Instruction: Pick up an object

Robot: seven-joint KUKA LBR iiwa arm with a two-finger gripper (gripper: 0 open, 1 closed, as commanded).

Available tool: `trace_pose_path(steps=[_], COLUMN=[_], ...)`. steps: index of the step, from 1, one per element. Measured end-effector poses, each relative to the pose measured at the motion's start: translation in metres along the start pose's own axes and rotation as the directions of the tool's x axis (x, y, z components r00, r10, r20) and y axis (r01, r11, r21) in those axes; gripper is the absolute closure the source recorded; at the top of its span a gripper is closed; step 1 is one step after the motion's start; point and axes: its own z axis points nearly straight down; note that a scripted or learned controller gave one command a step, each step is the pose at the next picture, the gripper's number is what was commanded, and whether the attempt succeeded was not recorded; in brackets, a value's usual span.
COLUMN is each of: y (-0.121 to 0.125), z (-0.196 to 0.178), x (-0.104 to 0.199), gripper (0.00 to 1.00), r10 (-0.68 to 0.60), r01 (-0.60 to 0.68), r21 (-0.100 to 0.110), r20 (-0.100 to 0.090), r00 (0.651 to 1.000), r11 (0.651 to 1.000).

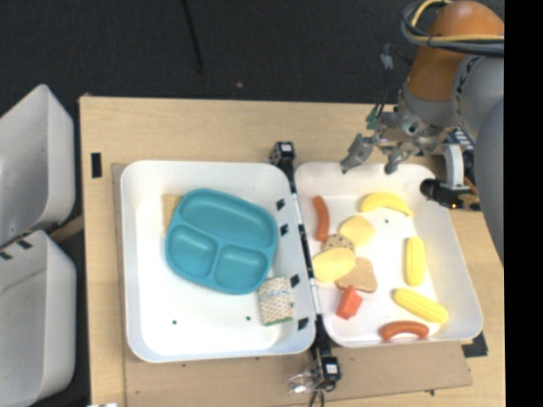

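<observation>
Pincer: my pincer (372, 158) hangs with its two fingers spread wide and nothing between them, above the far rim of the right bin (458, 253). I read that as a hover ahead of a descent.
Landmark: the right bin, which carries all the toy food.
Nearest target: a yellow banana (385, 203) lies inside the bin, just below the pincer, and is my likeliest pick.
Other candidates: a red sausage (321, 217) by the bin's left wall; a yellow corn cob (414, 260) toward its right side, apart from the clustered pieces.
Left of the bin: a second bin holding a blue divided plate (222, 241), kept clear of the food.
</observation>
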Motion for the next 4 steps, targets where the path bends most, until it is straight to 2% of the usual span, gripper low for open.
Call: trace_pose_path(steps=[2,3,4], y=[-0.001,0.002,-0.003], z=[0.100,0.084,0.023], x=[-0.012,-0.013,-0.009], gripper=[0.00,1.00,1.00], r10=[0.001,-0.001,0.001], r01=[-0.001,0.001,-0.001], r21=[0.002,-0.007,-0.010], r20=[0.000,0.004,0.000], r00=[1.000,1.000,1.000], r11=[1.000,1.000,1.000])
